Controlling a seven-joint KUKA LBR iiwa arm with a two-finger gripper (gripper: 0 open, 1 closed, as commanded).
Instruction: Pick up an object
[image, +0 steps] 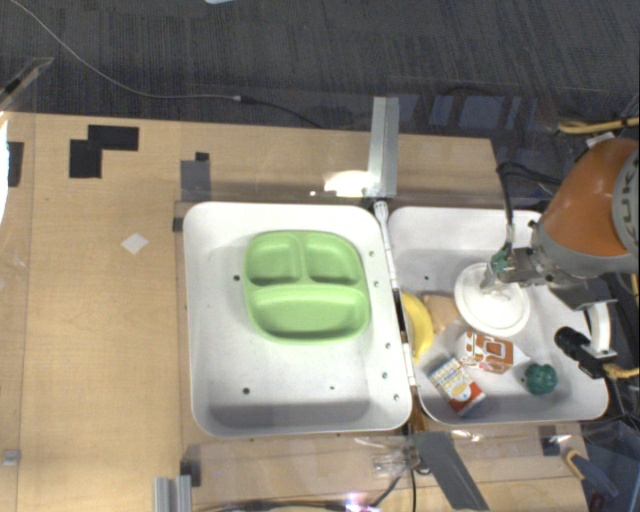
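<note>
The right bin (440, 235) holds a white round dish (490, 300), a yellow banana (417, 325), a white and orange carton (487, 351), a small blue and red box (456, 384) and a dark green ball (541, 378). My gripper (503, 267) reaches in from the right and sits low over the far right edge of the white dish. Whether it touches the dish is unclear. Nothing can be seen held between its fingers.
The left bin (215, 300) holds a green divided plate (304, 283) near its middle. A metal divider (395, 300) separates the two bins. The objects in the right bin crowd its front half, with the banana against the divider.
</note>
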